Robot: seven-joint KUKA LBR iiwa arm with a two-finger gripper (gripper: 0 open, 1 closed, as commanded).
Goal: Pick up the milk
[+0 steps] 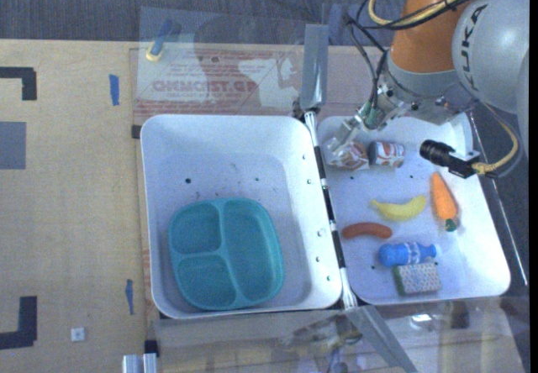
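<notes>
Hovers with the gripper [346, 141] right over the milk [351, 156], which lies in the right bin's [496, 266] far left corner (grip open or closed: impossible to tell from here). Risks a failed grasp, with the bin's edge tight on one side and a can [387, 153] just beside on the other, so could clip either or nudge the milk away. Leaves banana [399, 208], carrot [444, 199], sausage [366, 231], bottle [406, 254] and sponge [418, 279] well apart nearer the front, and a teal tray [225, 254] in the left bin [155, 186].
</notes>
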